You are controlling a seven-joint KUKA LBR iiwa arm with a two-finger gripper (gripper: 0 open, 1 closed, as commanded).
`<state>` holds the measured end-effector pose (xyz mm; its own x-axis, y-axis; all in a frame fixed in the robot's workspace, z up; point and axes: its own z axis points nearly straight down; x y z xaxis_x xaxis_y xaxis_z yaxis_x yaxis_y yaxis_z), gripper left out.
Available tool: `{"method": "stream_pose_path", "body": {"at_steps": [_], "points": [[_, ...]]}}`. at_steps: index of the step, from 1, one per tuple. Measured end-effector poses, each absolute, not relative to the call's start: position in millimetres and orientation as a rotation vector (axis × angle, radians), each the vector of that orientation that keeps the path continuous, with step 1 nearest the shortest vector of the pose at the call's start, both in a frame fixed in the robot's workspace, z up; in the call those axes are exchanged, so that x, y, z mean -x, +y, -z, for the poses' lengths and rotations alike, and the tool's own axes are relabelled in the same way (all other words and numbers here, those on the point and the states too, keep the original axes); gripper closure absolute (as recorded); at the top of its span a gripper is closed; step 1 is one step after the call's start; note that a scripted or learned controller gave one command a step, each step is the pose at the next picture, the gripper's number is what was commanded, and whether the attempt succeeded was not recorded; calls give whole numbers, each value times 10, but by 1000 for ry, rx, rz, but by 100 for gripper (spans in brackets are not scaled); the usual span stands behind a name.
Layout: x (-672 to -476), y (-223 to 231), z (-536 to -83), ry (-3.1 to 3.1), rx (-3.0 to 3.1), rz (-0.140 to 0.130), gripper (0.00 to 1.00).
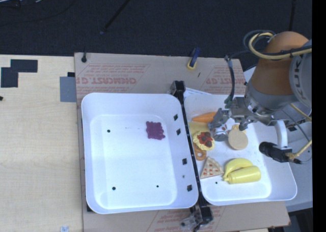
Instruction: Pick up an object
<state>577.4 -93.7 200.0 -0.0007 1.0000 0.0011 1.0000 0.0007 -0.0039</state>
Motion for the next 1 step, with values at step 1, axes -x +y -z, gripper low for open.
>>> {"method": "stream_pose_path", "body": {"at_steps": [1], "points": [[-6283,-937,-1073,-2230,2221,5,0]]}}
